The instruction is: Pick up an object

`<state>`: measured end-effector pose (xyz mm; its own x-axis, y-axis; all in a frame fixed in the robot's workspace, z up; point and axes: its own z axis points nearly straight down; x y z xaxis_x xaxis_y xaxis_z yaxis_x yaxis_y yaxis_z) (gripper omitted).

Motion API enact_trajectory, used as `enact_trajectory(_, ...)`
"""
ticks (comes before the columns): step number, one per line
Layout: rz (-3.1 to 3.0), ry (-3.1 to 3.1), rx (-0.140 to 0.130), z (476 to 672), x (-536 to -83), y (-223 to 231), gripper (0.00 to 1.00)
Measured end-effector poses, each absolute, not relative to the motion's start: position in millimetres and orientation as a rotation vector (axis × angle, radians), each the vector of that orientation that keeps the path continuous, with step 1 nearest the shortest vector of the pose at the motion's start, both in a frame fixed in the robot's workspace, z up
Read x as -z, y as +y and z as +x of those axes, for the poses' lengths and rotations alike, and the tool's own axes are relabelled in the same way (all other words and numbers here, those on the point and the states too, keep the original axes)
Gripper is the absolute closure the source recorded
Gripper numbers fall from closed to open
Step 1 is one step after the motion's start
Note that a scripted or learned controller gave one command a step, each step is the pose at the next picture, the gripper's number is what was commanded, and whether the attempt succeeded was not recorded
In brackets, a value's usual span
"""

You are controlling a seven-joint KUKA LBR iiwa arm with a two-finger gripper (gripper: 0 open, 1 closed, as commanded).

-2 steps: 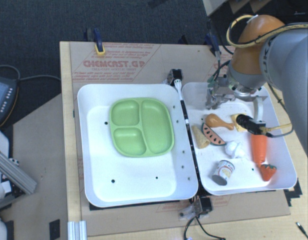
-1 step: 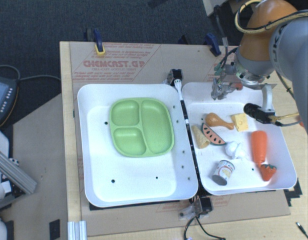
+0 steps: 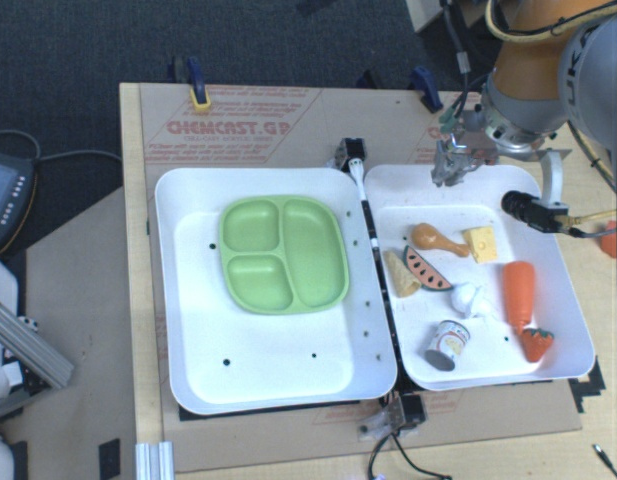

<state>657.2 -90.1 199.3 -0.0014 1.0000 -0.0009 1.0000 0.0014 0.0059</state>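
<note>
Arm (image 3: 548,38) comes in from the right, wrist over the far edge of the right bin (image 3: 578,353). Gripper (image 3: 450,173) hangs at that bin's far-left corner, above the rim. Nothing visible between its tips; whether they're spread or closed, can't tell from this angle.

Right bin contents, all lying on the floor of the bin:
- toy drumstick (image 3: 437,238), brown, near the middle-far part
- yellow cheese block (image 3: 480,244) just right of the drumstick
- watermelon slice (image 3: 426,268) nearer the camera from the drumstick, touching a tan wedge (image 3: 400,276) on its left, by the divider
- small white object (image 3: 468,298), shape unclear
- small can (image 3: 449,344) tipped on its side, near the front
- orange carrot (image 3: 519,290) along the right side, with a red strawberry (image 3: 536,342) just beside its near end

None of these is touching the gripper; the drumstick is the closest, still well apart from it.

Left bin (image 3: 178,348) holds a green divided plate (image 3: 284,254), three compartments, flat, toward the far-centre.

Both bins sit on a cardboard sheet (image 3: 238,123) with red printing.
</note>
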Motion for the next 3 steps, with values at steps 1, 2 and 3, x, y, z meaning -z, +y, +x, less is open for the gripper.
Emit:
enact_trajectory(1,2.217,2.219,-0.005,658.3,-227,-90,1.00)
enact_trajectory(2,2.226,2.223,0.004,600.1,-230,-76,1.00)
enact_trajectory(3,2.227,2.221,0.004,556.7,-233,-74,1.00)
